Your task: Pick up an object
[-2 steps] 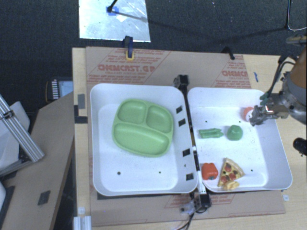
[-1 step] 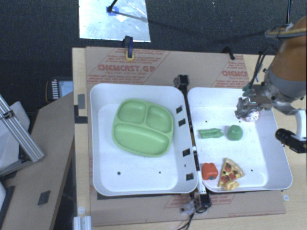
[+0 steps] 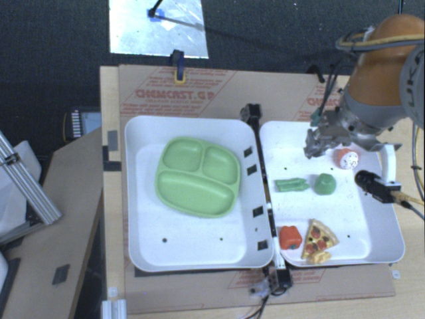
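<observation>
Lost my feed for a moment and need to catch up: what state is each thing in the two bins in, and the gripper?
Gripper: low over the right bin's far side, nothing seen between its fingers.
Green divided plate: flat in the left bin, compartments bare.
Green broccoli toy: lying on its side, untouched.
Red-and-white ball: resting beside the gripper.
Pizza slice: lying flat.
Red pepper: resting beside the pizza slice.

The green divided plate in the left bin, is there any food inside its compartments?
No food shows in it. The green divided plate lies alone in the left bin, all three compartments bare. Whatever is under the plate is covered.
</observation>
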Robot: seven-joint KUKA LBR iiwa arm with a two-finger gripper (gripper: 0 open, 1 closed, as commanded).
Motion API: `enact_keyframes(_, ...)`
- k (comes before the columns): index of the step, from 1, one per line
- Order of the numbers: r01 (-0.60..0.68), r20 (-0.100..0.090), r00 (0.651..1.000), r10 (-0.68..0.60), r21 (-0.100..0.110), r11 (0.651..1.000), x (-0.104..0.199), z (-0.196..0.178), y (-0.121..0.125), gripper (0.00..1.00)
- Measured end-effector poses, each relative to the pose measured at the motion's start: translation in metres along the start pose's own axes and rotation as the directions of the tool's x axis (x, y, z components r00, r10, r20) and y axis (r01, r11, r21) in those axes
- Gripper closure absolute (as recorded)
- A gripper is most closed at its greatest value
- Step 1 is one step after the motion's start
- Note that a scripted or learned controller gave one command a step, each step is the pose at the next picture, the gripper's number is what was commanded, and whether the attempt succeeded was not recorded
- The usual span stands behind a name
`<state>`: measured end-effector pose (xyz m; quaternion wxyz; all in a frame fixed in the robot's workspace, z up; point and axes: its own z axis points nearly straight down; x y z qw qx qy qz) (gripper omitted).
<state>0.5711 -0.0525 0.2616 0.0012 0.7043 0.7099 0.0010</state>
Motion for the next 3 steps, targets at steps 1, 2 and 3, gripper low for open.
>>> enact_keyframes(1, 0.001, -0.001, 1.0, -0.001, 0.001, 1.0, 0.047, 0.019, 0.019, 1.0)
enact_keyframes(2, 0.0, -0.001, 1.0, 0.0, -0.001, 1.0, 0.096, 0.015, 0.042, 1.0)
enact_keyframes(3, -0.001, -0.001, 1.0, 0.001, -0.001, 1.0, 0.141, 0.016, 0.063, 1.0)
